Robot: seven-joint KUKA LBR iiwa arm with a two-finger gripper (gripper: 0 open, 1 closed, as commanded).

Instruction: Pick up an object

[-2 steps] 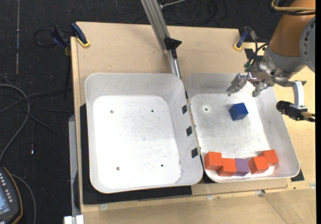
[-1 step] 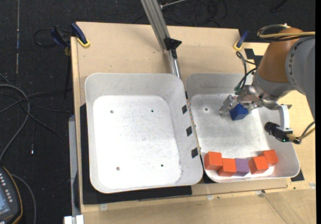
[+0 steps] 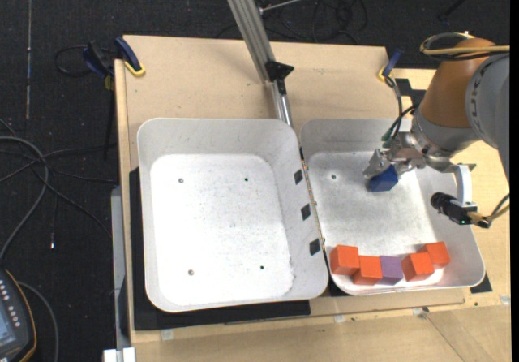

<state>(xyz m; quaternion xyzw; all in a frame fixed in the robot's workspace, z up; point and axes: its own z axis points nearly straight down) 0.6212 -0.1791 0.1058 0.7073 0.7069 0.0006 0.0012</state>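
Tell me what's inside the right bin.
Inside the right bin: a row of orange blocks with one purple block along the near edge, and a blue block directly at the gripper. The gripper covers the bin floor beneath it.

From my remote station I see the gripper at right of centre, over the right bin, closed around a blue block. Orange blocks and a purple block line that bin's lower edge; the left bin fills centre-left.
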